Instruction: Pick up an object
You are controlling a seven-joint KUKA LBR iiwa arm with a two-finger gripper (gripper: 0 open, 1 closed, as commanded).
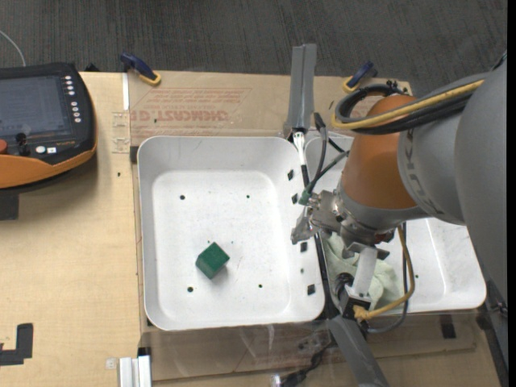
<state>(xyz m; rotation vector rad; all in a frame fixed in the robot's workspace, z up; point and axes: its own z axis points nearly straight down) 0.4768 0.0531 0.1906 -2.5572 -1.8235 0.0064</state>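
Two shallow white bins sit side by side on my bench (72, 280). From the right, the grey arm (451, 160) with its orange band reaches over the right bin (451, 285), covering most of it. I read the left bin (161, 176) next: its floor carries one green block (213, 260), lying left of centre toward the near wall, well apart from the arm. The gripper (363, 285) hangs low at the right bin's left end, over a pale crumpled item (389, 280); I cannot tell its opening. An orange-trimmed control pendant (40, 123) rests at far left.
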